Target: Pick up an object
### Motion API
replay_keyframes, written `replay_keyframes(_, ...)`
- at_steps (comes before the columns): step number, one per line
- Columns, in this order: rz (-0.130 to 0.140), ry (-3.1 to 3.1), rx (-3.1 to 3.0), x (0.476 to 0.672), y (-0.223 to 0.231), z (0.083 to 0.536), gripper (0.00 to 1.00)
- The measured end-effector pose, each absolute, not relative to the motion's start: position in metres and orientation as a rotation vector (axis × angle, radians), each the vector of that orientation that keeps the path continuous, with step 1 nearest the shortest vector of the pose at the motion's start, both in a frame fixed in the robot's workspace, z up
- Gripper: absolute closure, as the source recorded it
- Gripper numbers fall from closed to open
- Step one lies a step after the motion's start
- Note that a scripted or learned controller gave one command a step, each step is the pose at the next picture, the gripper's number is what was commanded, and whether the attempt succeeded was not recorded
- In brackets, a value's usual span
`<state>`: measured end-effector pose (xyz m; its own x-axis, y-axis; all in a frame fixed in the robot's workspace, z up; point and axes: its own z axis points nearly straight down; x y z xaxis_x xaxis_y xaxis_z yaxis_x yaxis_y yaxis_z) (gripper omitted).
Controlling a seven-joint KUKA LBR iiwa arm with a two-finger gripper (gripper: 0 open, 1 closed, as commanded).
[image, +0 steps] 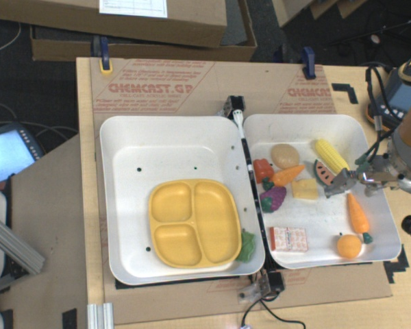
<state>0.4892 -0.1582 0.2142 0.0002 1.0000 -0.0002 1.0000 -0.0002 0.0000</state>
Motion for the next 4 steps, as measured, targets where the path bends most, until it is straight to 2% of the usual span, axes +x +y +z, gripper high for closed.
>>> replay_keyframes(1, 0.003, 2.222, 2.217, 0.481, -0.213, 0.095, 0.0)
replay_keyframes(2, 0.002, 2.225, 2.214, 0.512, -0.168, 0.084, 0.0)
replay_keyframes(3, 0.005, 2.225, 2.225, 0.479, -0.22, 0.085, 0.0)
replay_keyframes(4, 0.002, 2.222, 2.221, 0.48, -0.218, 0.095, 1.0)
